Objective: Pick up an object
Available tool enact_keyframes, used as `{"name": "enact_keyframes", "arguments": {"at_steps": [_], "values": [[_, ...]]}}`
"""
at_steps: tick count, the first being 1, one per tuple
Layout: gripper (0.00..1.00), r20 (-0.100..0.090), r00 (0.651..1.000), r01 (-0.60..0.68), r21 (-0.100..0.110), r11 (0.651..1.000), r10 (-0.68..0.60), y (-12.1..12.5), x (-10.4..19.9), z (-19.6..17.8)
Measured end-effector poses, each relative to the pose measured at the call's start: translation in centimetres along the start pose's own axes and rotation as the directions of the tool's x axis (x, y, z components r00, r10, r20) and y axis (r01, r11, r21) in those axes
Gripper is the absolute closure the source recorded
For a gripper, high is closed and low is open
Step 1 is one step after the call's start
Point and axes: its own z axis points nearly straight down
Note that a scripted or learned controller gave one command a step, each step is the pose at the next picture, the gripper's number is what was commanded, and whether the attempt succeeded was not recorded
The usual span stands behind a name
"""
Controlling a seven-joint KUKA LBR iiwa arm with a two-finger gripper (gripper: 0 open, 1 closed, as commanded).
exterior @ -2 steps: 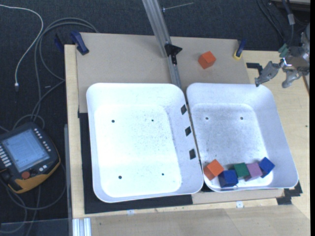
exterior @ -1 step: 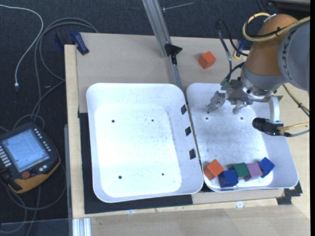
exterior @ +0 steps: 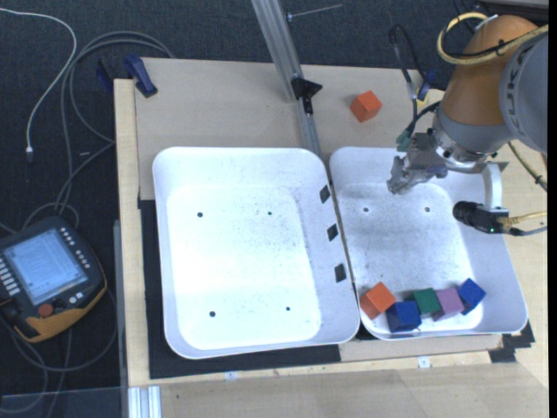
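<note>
White plastic, both bins, sitting side by side on the bench [exterior: 218,103]. Nearest the camera, along the 6 o'clock wall of the right bin [exterior: 487,259], there's a little row of cubes huddled together: an orange cube [exterior: 378,299] at the left end, then a dark blue cube [exterior: 403,315], a green cube [exterior: 426,302], a pink-purple cube [exterior: 449,300], and a blue cube [exterior: 471,293] at the right end. They look like they're touching or just about, neighbour to neighbour.

The left bin [exterior: 235,251] is to the 9 o'clock side of that one, its floor speckled with dark flecks.

Further back, the claw [exterior: 406,178] hangs over the 12 o'clock part of the right bin, well apart from the cube row, nothing gripped that I can see. Honestly can't tell how the claw is set from this angle. The grey arm [exterior: 483,85] with its orange band comes in from 3 o'clock.

Farthest back, a second orange cube [exterior: 366,105] sits alone on the bare bench, at 12 o'clock from the right bin, near a slanted metal rail [exterior: 278,33].
</note>
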Motion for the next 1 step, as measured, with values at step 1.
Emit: {"name": "enact_keyframes", "arguments": {"at_steps": [1], "values": [[1.0,-0.003,1.0,0.002,0.008,1.0,-0.002,-9.34,5.8,-2.69]]}}
